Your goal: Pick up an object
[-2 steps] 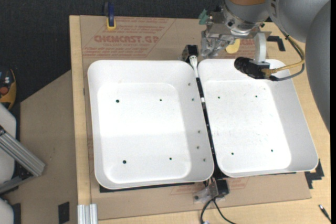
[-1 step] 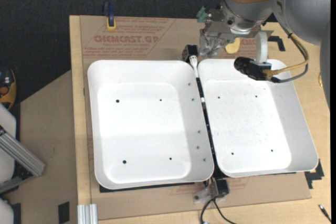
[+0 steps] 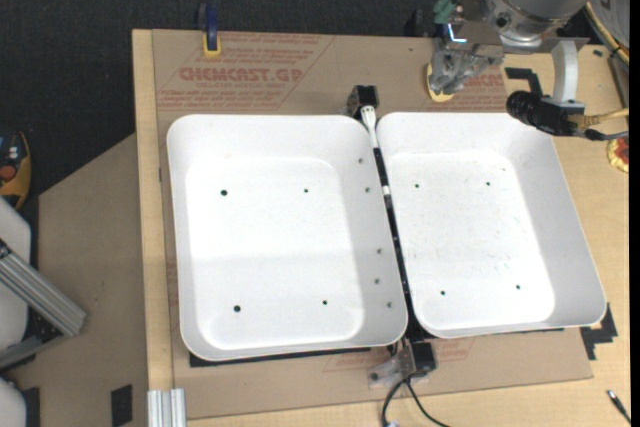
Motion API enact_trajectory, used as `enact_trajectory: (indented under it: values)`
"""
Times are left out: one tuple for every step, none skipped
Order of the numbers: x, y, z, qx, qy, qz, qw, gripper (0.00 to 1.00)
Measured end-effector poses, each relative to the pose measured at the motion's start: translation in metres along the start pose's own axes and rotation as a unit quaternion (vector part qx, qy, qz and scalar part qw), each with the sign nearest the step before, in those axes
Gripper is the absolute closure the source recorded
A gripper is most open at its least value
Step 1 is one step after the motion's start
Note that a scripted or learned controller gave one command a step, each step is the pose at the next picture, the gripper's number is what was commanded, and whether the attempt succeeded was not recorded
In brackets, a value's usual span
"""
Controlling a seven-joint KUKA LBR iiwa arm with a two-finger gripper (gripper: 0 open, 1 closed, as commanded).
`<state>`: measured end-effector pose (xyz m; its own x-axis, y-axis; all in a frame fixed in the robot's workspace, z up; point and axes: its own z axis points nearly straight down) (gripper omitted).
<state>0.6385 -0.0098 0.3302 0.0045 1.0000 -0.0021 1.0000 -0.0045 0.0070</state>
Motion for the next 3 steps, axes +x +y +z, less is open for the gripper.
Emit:
enact_trajectory:
  values:
    - [0.057,0.027,0.081,0.007,0.002,-0.005,1.0,1.0]
    - [0.057,0.012,0.032,0.001,0.001,-0.003,1.0,1.0]
    - [-0.077,0.025,-0.003,0.0,-0.003,0.004,1.0,1.0]
